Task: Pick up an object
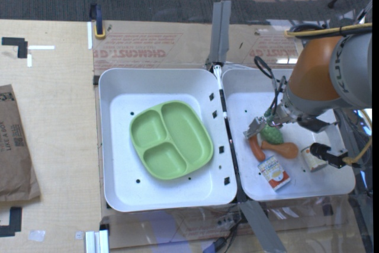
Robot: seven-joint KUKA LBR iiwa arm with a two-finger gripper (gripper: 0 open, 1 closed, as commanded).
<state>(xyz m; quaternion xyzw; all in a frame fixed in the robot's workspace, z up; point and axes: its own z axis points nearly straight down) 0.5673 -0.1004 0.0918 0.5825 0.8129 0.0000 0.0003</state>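
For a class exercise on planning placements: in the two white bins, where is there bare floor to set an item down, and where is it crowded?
Left bin: bare floor rings the green divided plate, widest along the far edge and near-left corner. Right bin: bare at its far-left part. Crowded mid-bin, where the gripper sits by the green object, carrot, orange piece and small carton.

Grey, rounded arm (354, 68) with broad orange band (317, 71); black cable looping beside wrist; small metal gripper (260, 127).

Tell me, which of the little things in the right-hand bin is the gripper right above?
The green object. The gripper hangs at its upper left edge, whereas the orange carrot-like pieces and the small carton lie lower in the right bin.
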